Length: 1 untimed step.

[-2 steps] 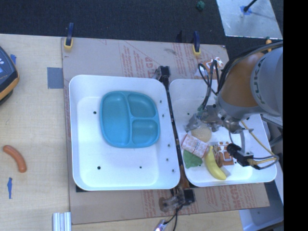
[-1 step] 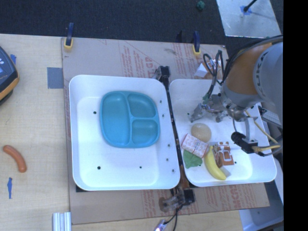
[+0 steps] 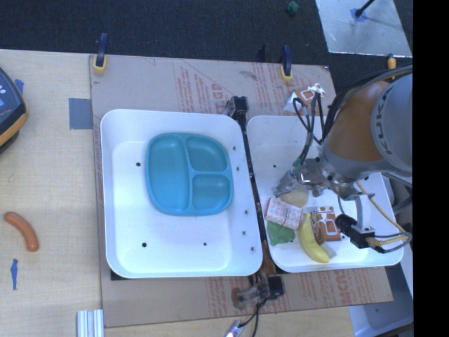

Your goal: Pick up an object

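Note:
My gripper (image 3: 293, 182) hangs low over the middle of the right bin (image 3: 270, 135), just above a small heap of objects at the bin's front. The heap holds a pale pink packet (image 3: 284, 213), a green item (image 3: 280, 234) under it, a yellow banana (image 3: 313, 240) and a brown and white snack packet (image 3: 326, 225). The gripper's tip is right behind the pink packet; contact is not clear. The grey arm with its orange band (image 3: 358, 128) covers the bin's right half.
The left bin (image 3: 123, 188) holds a blue divided plate (image 3: 189, 174). A red sausage (image 3: 22, 231) lies on the bench far left, near a dark device (image 3: 8, 107). Cables (image 3: 375, 237) trail over the right bin's front right corner. Clamps sit on the cardboard's back edge.

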Motion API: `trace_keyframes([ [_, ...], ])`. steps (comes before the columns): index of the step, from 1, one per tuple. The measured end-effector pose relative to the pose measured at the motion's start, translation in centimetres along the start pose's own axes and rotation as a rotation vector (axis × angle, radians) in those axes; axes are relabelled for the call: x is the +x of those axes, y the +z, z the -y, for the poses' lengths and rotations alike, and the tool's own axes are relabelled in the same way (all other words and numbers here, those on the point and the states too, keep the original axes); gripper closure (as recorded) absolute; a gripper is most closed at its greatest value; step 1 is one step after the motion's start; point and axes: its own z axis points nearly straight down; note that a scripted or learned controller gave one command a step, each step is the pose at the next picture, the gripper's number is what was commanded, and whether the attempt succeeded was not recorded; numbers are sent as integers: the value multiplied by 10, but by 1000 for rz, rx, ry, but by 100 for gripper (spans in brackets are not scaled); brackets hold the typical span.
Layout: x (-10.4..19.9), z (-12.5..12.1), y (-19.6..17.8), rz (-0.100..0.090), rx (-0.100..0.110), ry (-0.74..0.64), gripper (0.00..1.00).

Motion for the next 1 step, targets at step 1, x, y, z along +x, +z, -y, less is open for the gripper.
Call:
trace_keyframes([
  [1, -3, -40, -1, -1, -3, 1, 0],
])
